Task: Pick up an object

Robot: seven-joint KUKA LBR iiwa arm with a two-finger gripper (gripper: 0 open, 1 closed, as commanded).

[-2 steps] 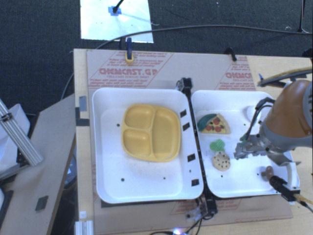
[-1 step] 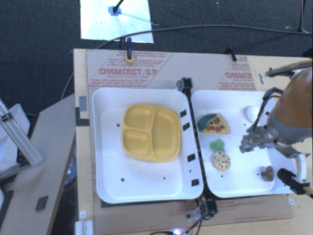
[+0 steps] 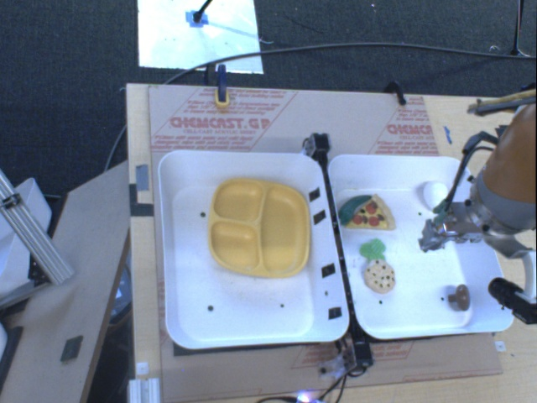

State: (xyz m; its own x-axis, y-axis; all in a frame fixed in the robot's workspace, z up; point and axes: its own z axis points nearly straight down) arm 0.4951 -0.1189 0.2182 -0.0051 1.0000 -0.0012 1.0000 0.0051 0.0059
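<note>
Four toys lie in your right bin. Your gripper hangs mid-bin; I cannot tell its state. Going straight down, it could miss the pineapple toy.

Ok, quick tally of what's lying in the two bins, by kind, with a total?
Yellow divided plate: 1
Pizza slice toy: 1
Pineapple toy: 1
White round object: 1
Small brown object: 1
Total: 5
The gripper hangs over the right bin.

Two white bins, one yellow tray, five small toys.
</note>
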